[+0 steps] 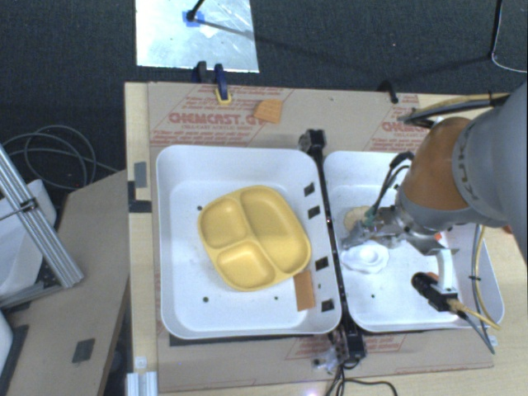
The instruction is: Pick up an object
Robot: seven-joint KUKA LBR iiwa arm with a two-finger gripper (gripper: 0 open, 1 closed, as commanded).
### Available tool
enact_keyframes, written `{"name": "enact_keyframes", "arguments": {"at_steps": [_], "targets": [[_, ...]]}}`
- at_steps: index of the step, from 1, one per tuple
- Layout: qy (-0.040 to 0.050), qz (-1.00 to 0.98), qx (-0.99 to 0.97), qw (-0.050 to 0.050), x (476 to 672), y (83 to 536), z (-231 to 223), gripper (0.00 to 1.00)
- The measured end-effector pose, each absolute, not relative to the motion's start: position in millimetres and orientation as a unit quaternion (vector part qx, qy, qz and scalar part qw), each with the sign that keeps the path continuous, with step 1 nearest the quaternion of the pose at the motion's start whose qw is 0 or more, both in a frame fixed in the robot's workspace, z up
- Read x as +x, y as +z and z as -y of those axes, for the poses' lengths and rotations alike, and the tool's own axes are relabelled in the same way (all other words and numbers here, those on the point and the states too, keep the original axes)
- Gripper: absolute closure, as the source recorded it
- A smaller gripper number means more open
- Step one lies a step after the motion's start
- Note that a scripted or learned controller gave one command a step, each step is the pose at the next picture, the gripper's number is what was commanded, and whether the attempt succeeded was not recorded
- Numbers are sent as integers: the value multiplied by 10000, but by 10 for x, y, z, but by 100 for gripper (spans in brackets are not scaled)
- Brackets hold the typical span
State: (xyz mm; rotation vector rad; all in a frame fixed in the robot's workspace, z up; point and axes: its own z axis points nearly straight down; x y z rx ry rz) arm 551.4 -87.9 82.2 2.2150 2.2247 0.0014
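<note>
White round object (365, 259), small, disc-like with a raised centre, lies in the right bin (396, 316) toward its left wall; tool (368, 234) sits just above it, apparently touching or nearly so; whether the tool is wide or narrow I cannot tell, the wrist covers it; a pale tan lump (355, 218) beside the tool is partly hidden, identity unclear; left bin (186, 304) holds a yellow divided plate (253, 236) and a brown block (304, 290) at its lower-right edge; tabletop (239, 118) covered in printed cardboard; dark carpet (66, 56) around; shiny sheet (198, 23) on it.
</note>
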Motion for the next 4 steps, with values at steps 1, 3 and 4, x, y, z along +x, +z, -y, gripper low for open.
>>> {"name": "enact_keyframes", "arguments": {"at_steps": [1, 3, 4], "targets": [[4, -7077, 7065, 4, 5492, 863, 873, 0], [4, -7077, 7065, 4, 5492, 863, 873, 0], [4, -7077, 7065, 4, 5492, 862, 873, 0]]}}
